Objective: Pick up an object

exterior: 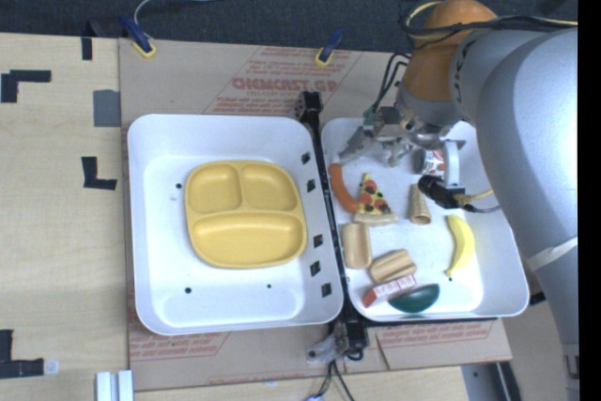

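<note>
**Operator:** Gripper (390,144) status, please.

**Technician:** The gripper sits over the upper part of the right bin (498,291), below the orange band (437,61) of the arm (526,117). Metal parts of the tool are visible near the bin's upper left corner. How far the tool is open cannot be told from this view, and no object is seen in its grasp.

**Operator:** Contents of the right bin?

**Technician:** A pizza slice (373,199) lies near the bin's centre-left, just below the tool. A curved orange sausage (342,188) lies just beside it, on its left, near the divider between the bins. A small tan cone-shaped piece (419,205) lies to the right of the pizza slice. A banana (459,243) lies further right, roughly upright in the picture. Below the pizza slice lie two bread pieces: one (356,245) on the left and one (391,265) lower and to the right, close together. At the lower edge, a red bar (380,293) and a dark green object (413,299) lie side by side.

**Operator:** Left bin?

**Technician:** The left bin (155,202) holds a yellow divided plate (247,212) with three compartments, lying flat near the bin's centre.

**Operator:** Supporting surface?

**Technician:** Both bins rest on a cardboard sheet (235,80) held by clamps (141,42) at its upper edge.
</note>
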`<action>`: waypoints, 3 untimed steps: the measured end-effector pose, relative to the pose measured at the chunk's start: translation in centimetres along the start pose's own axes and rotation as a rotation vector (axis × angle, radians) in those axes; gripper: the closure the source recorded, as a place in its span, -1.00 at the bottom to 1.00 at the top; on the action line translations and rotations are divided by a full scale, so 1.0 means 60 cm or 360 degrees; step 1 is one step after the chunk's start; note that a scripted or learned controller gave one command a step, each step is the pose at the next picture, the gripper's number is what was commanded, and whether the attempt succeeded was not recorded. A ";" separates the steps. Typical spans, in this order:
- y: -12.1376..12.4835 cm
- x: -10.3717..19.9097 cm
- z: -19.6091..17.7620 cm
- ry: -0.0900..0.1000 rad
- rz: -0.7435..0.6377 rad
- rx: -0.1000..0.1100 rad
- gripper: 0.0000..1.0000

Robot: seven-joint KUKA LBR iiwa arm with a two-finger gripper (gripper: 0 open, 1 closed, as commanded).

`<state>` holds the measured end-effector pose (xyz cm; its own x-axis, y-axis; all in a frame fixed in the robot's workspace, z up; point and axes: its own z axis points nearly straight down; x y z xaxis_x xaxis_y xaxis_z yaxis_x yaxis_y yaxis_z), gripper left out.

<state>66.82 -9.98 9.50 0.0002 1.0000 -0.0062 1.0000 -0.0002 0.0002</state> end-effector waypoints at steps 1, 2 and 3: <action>0.000 0.004 0.016 0.0007 -0.0001 0.0000 -1.00; 0.000 0.007 0.016 0.0006 -0.0001 0.0000 -1.00; 0.001 0.005 0.016 0.0008 -0.0002 -0.0001 -1.00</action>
<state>66.86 -9.65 8.52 -0.0012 1.0000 -0.0014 1.0000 0.0012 0.0007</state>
